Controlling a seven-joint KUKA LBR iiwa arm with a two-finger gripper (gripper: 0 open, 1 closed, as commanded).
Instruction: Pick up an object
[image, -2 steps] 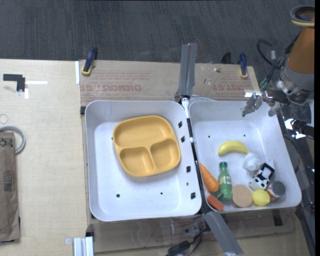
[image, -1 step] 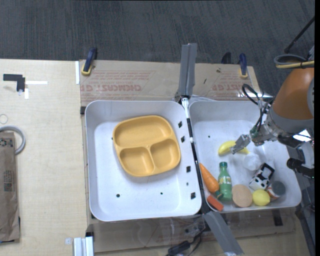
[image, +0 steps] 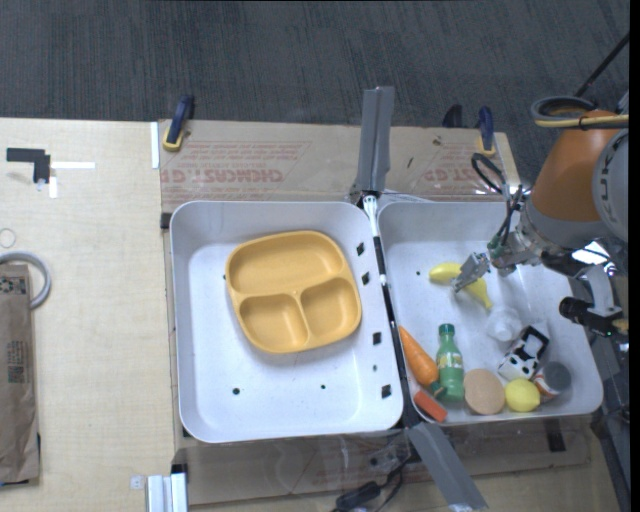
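Fingers of the gripper (image: 470, 273) look open, maybe touching the banana (image: 461, 277) in the right bin (image: 590, 385). Banana is light, smooth, curved; grab its middle.

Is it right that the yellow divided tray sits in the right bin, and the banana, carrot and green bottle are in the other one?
Not quite: the camera view shows the yellow divided tray in the left bin. The banana, carrot and green bottle lie in the right one.
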